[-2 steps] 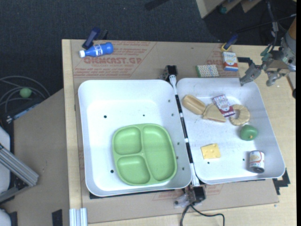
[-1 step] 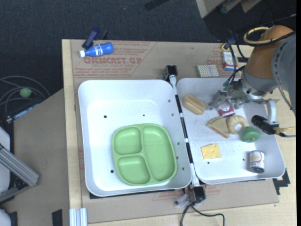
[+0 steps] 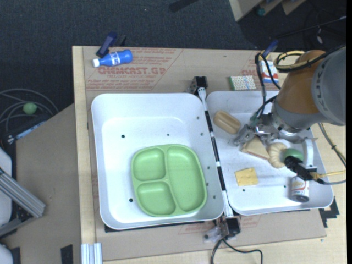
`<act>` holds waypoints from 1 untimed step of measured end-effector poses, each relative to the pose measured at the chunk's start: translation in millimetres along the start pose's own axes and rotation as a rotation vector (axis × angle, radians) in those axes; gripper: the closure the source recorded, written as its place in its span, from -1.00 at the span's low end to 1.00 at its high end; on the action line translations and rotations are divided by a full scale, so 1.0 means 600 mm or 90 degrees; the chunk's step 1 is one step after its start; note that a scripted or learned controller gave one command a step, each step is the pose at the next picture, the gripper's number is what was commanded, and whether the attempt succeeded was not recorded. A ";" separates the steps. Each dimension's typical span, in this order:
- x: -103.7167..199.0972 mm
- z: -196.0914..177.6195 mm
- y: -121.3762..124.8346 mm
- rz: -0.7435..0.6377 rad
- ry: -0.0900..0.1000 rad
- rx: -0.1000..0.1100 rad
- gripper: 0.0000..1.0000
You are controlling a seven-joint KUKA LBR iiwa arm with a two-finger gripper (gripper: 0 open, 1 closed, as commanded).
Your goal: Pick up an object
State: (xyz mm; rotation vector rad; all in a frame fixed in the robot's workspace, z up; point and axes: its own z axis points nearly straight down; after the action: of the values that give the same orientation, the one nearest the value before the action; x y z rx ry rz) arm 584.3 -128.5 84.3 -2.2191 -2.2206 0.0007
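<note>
Gripper [image 3: 254, 133] is down in the right bin [image 3: 264, 202], fingers look spread with nothing between them as far as I can tell, so no pick yet. Closest grab is the tan wedge [image 3: 257, 149] just below the fingertips, bread roll [image 3: 227, 122] just to the left

Two bins [image 3: 110, 147] of smooth, glossy white plastic; a divided plate [image 3: 168, 179] of matt pale-green plastic (three compartments); desk [image 3: 165, 65] of printed cardboard-like sheet, matt; a small can [image 3: 300, 189] of shiny metal; floor [image 3: 55, 15] of rough dark carpet.
</note>
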 end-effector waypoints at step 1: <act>-0.001 -0.018 0.002 0.001 -0.001 -0.003 1.00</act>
State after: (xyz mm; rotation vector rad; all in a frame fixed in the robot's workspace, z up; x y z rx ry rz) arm 585.5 -129.0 95.4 -2.2233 -2.2218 -0.0028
